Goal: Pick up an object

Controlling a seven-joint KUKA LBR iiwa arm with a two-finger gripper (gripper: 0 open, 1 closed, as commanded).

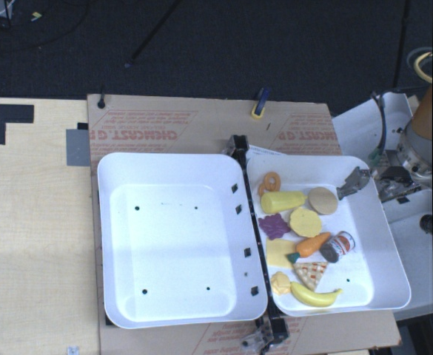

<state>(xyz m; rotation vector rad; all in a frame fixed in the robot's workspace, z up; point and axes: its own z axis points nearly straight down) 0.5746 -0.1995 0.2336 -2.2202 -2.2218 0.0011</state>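
Note:
The right bin [383, 235] holds several toy foods. Among them are an orange ring [272, 181], a yellow cone-shaped piece [281, 201], a tan disc [322, 200], purple grapes [274, 226], a carrot [312, 244], a small can [337, 246], a pizza slice [311, 272] and a banana [316, 296]. My gripper [371, 186] hangs over the bin's far right corner, just right of the tan disc. Its fingers stand apart with nothing between them, and it touches no object.
The left bin [109, 235] lies beside the right one, with a black clamp strip [249, 228] between them. Both bins rest on a cardboard sheet [172, 128]. A blue and yellow clip [260, 103] sits at the cardboard's far edge.

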